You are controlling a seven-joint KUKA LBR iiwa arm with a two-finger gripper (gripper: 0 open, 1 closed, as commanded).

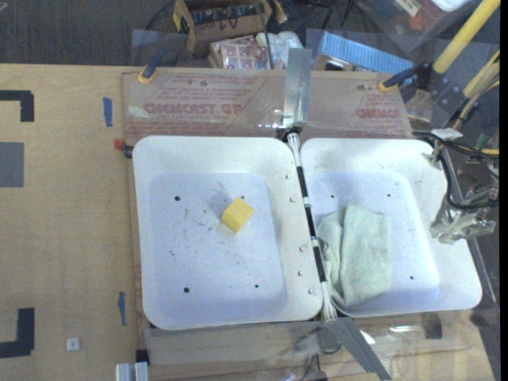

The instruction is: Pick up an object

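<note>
This is a robotics lab or workshop. A plywood bench carries blue tape marks and two white bins, with clamps, clear shields and cluttered boxes behind.

The hand at the right bin's right rim is a pale blur, its shape too faint to read; the cloth's left edge folds down against the bin's left wall, hiding what lies under it; the clutter beyond the bench's far edge is cut off by the top of the view; the small specks on the left bin's floor are too small to tell.
</note>
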